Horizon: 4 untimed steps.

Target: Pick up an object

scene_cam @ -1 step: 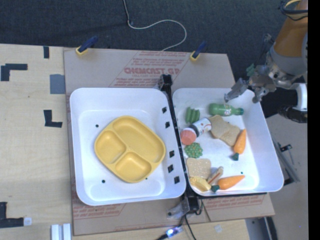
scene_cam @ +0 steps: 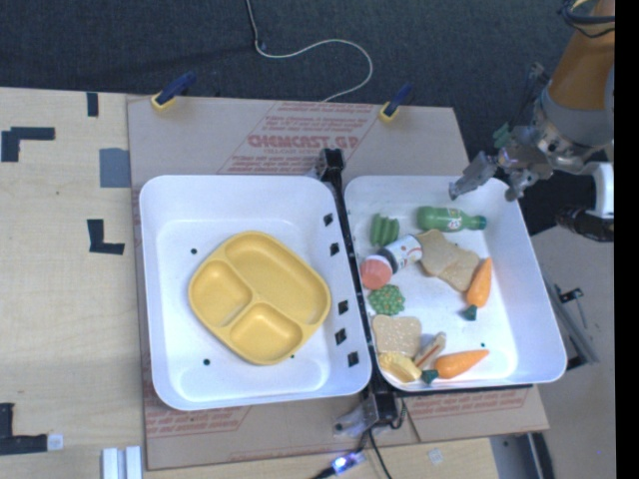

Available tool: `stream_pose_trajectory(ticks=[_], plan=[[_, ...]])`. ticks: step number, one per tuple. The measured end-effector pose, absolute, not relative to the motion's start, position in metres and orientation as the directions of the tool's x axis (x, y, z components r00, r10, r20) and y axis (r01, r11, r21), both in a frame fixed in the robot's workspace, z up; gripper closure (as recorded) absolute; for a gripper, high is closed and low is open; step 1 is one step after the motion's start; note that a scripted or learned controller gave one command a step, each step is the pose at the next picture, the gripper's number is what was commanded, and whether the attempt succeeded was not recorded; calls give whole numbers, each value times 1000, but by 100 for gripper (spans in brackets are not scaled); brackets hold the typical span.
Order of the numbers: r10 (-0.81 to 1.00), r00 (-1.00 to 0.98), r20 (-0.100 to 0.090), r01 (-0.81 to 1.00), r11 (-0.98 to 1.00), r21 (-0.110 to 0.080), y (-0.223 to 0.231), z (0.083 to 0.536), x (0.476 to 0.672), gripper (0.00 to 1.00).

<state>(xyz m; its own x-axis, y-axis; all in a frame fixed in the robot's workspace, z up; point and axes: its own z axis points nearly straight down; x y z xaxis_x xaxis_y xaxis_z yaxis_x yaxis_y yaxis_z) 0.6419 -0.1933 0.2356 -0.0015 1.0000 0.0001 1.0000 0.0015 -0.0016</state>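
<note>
arm (scene_cam: 584, 78) above right bin (scene_cam: 534, 267), green bottle (scene_cam: 451, 220) nearby

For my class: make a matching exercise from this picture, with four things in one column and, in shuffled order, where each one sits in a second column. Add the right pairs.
Things:
1. yellow tray
2. green bottle
3. tool
4. blue and yellow clamp

Places:
A. lying near the far edge of the right bin
B. above the far right corner of the right bin
C. on the far left corner of the cardboard sheet
D. in the middle of the left bin

Pairs: 1-D, 2-A, 3-B, 4-C
</note>
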Motion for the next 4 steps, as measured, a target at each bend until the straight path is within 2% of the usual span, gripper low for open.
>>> stream_pose_trajectory(ticks=[1,2,3,4], plan=[[1000,-2,0,1000,2,-7,-187,187,647,0],[1000,-1,0,1000,1,-7,-195,133,640,0],[1000,-1,-1,1000,1,-1,-194,83,641,0],[1000,-3,0,1000,3,6,-193,98,643,100]])
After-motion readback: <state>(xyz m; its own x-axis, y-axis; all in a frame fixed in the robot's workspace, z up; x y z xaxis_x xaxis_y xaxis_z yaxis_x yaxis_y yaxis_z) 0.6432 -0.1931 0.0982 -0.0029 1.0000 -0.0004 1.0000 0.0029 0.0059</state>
